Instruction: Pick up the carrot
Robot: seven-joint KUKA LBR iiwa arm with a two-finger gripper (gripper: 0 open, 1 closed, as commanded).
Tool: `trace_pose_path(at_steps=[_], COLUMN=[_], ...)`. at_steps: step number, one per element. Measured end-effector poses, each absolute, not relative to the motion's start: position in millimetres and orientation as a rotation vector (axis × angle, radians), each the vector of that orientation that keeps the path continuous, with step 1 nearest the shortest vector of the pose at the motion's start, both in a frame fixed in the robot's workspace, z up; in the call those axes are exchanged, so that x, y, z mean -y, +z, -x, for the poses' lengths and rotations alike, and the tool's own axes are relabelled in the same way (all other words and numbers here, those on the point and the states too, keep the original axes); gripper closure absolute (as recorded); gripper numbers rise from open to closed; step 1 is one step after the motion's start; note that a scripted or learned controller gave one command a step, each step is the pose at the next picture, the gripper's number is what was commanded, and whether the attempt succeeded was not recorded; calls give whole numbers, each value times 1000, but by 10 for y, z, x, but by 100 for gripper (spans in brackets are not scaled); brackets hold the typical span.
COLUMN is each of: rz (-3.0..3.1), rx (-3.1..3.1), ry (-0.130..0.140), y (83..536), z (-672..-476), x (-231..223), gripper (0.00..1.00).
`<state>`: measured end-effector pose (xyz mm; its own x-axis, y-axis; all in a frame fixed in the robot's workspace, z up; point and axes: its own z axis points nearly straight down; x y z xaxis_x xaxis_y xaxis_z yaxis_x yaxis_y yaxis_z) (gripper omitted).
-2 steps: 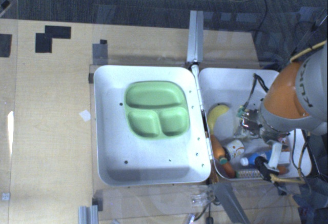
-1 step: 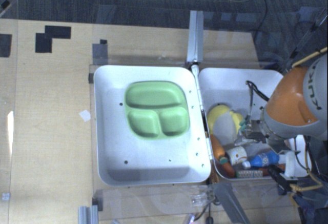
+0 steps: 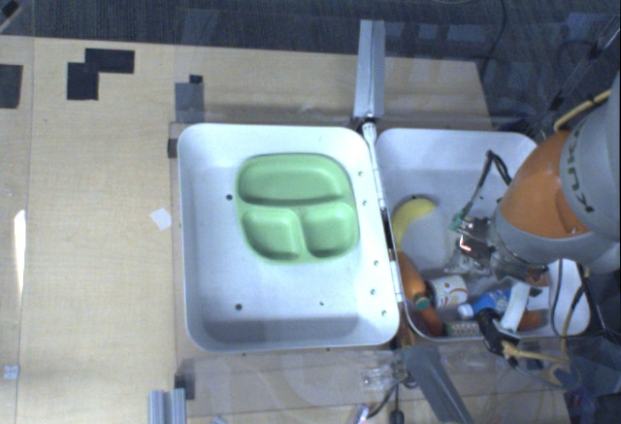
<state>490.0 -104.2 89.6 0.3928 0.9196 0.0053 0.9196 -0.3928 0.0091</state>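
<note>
The tapered orange carrot (image 3: 414, 282) lies along the left wall of the right shallow white plastic bin (image 3: 437, 165), near its front corner, beside a small white can with red print (image 3: 448, 292) and below a rounded yellow fruit (image 3: 414, 214). The grey metal gripper (image 3: 475, 252) hangs over the clutter, right of the carrot; its grip cannot be told. The left smooth white bin (image 3: 209, 247) holds a glossy green three-compartment tray (image 3: 296, 206). Both sit on the pale wood-grain worktop (image 3: 87, 218).

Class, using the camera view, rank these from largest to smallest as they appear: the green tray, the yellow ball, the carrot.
1. Green tray
2. and 3. Carrot and yellow ball look alike in size; the carrot is longer, the ball wider.
</note>
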Motion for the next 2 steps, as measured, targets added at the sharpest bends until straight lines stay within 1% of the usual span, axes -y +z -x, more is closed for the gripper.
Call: trace_pose_path(at_steps=[1, 2], rz=[-2612, -2660], rx=[-1733, -1667], ry=[20, 5], y=[1001, 1852], z=[-4919, -5179], x=[1033, 742], gripper=[100, 100])
